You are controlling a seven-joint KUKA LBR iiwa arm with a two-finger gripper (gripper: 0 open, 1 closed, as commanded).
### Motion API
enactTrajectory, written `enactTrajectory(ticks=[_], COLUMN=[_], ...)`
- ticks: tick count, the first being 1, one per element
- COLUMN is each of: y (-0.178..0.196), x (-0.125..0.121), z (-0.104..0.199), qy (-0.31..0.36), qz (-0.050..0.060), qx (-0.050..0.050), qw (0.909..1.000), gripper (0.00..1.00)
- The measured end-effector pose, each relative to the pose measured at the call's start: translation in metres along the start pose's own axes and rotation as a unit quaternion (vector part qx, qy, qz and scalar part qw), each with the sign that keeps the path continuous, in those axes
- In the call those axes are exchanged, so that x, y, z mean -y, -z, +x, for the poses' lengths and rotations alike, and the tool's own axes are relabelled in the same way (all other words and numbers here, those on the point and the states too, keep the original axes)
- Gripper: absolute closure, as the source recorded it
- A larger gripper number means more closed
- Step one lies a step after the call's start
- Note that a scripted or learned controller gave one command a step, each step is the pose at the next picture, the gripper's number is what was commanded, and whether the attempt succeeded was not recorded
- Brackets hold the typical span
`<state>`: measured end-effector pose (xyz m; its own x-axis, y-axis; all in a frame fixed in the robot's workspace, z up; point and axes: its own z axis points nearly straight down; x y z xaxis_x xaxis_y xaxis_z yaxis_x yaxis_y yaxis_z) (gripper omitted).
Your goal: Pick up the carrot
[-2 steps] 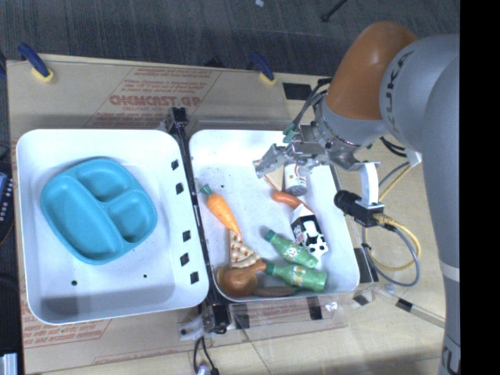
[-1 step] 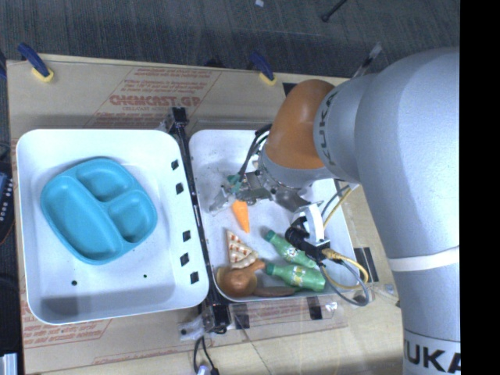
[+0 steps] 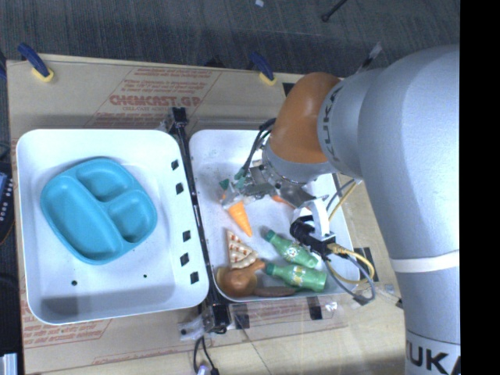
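Claw (image 3: 238,184), its state impossible to tell, hangs just above the carrot (image 3: 241,218), which lies mid-floor in the right bin (image 3: 205,151), pizza slice (image 3: 240,246) and green bottles (image 3: 293,250) crowding below.

A bright orange carrot (image 3: 240,217) is lying in the white right bin (image 3: 205,155) beside two green bottles (image 3: 295,262) and a brown and cream pizza slice (image 3: 238,246). A blue divided plate (image 3: 98,208) is sitting in the white left bin (image 3: 39,287), and red lettering is showing on the tan cardboard (image 3: 156,92).

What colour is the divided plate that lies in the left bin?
Light blue. The divided plate shows clearly in the camera view, against the white left bin.
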<state>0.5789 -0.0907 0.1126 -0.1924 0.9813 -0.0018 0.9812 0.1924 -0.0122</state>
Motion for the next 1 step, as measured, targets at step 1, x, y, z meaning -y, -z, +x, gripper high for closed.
enactTrajectory(ticks=[1], y=[0.0823], x=[-0.0214], z=[0.0028], qy=[0.12], qz=[-0.006], qx=[0.001], qw=[0.9928], gripper=[1.0])
